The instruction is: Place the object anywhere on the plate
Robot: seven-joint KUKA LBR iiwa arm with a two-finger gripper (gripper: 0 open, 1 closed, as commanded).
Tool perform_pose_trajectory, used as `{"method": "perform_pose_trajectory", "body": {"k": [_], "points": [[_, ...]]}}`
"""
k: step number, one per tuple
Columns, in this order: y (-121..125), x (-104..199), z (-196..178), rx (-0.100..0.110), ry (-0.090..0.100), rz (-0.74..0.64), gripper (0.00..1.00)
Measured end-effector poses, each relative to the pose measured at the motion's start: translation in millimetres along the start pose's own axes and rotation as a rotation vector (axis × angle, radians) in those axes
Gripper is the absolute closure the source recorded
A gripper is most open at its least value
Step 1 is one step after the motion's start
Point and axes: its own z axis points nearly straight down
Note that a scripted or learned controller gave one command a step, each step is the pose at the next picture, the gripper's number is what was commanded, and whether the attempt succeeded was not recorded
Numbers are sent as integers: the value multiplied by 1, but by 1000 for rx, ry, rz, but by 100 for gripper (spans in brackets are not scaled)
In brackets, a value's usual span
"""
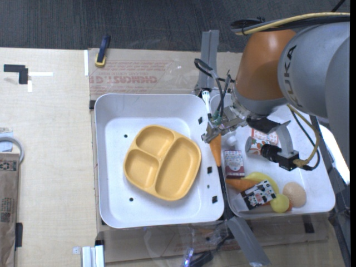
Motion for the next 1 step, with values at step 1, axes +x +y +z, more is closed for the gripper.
{"method": "perform_pose_trajectory", "body": {"k": [1], "points": [[40,45,-18,-4,-1,-32,100]]}}
